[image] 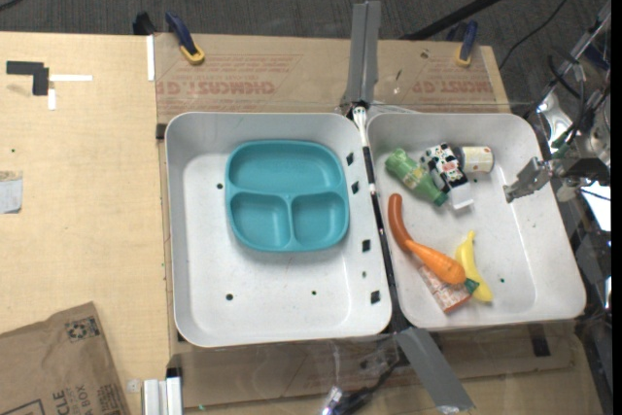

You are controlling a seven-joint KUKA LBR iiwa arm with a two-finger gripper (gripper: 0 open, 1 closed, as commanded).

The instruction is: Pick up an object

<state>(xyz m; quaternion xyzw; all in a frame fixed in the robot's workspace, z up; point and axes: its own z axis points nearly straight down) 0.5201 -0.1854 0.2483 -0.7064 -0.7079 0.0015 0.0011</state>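
The right bin holds several small objects. A green bottle lies at its back, beside a black-and-white cow toy and a small white cylinder. A red sausage runs down toward an orange carrot. A yellow banana lies next to the carrot, over a flat reddish packet. My gripper hangs over the bin's right side, apart from all the objects and with nothing seen in it.
The left bin carries a teal divided plate. A grey divider post stands between the bins at the back. Blue-and-yellow clamps grip the bench's far edge. Cables and the arm's body crowd the right edge.
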